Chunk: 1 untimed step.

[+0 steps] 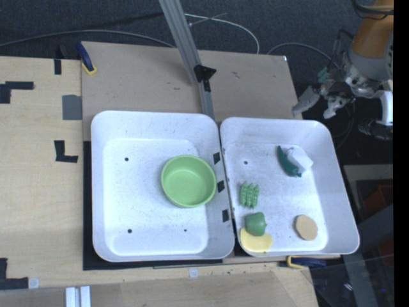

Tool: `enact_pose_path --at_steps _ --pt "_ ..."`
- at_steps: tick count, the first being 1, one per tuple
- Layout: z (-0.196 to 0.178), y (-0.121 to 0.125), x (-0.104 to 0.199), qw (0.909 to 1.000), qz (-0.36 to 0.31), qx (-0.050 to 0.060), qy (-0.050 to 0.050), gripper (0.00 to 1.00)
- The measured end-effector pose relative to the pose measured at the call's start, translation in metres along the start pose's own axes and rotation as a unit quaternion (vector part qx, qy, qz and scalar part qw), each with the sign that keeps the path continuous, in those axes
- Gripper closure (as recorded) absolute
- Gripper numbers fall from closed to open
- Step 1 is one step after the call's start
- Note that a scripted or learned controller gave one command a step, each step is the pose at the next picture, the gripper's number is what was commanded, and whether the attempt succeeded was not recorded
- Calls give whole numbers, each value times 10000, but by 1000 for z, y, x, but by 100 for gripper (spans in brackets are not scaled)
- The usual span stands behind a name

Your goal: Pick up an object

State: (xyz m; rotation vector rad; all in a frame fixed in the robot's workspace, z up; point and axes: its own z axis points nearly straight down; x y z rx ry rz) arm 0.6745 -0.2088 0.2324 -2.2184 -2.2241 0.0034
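Two shallow white plastic bins sit side by side on a tan wooden bench, touching along their inner edges; left bin (108, 171), right bin (332, 190). Left bin holds a round light-green plastic bowl (188, 181), upright, mouth up, toward the bin's right half, near the shared edge. Right bin holds five small items, all apart from the arm: a dark teal elongated object lying on a small white piece (292, 160) in the upper right part; a small ridged light-green block (249, 194) near the bin's left-centre; below it a rounded dark-green lump (255, 223), touching a pale yellow curved piece (255, 241) at the bin's lower rim; a flat tan disc (306, 228) toward the lower right corner. Grey arm with an orange band (372, 34) stands at the upper right, off the bench and beyond the right bin's upper right corner. Its two-finger gripper (317, 105) hangs above the dark floor just outside that corner, pale fingers (305, 101) spread apart, nothing between them. A slanted grey metal bar (185, 40) crosses the bench from the top down to the junction of the bins. A blue and yellow clamp (85, 59) sits at the bench's upper left corner. Thin white cables (236, 27) loop on the dark floor behind the bench
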Motion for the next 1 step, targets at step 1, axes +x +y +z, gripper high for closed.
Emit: enact_pose_path --at_steps 1 --pt "0 0 0 10000 2 1 -2 0"
